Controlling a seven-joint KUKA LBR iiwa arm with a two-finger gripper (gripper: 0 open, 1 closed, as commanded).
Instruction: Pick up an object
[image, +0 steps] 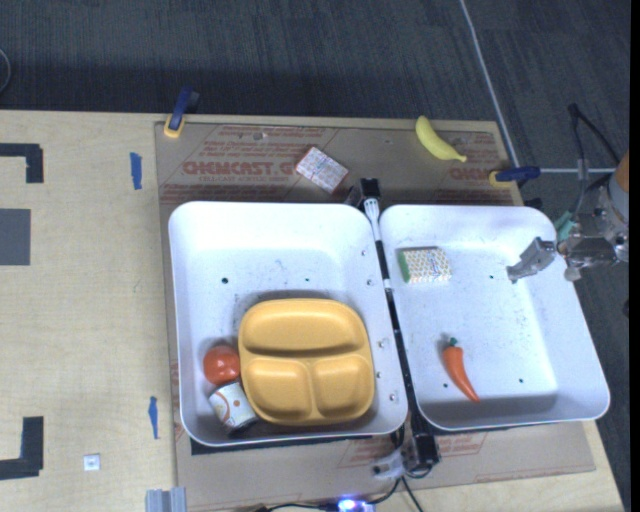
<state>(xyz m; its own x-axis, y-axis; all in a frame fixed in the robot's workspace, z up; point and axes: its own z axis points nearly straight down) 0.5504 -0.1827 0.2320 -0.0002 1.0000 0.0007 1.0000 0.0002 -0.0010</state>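
In the right bin (560, 400) an orange carrot (459, 369) with a green top lies near the front middle. A white block with coloured dots and a green edge (424, 264) sits in the same bin, at the back left. My gripper (530, 260) hangs over this bin's back right part, reaching in from the right edge. It is well to the right of the dotted block and above and to the right of the carrot. Nothing shows in its grasp.
The left bin (200, 250) holds a yellow divided plate (305, 358), a red ball (221, 363) and a small white and orange can (232, 404) at its front left. Behind the bins, a yellow banana (438, 140) and a patterned packet (321, 168) lie on the cardboard.
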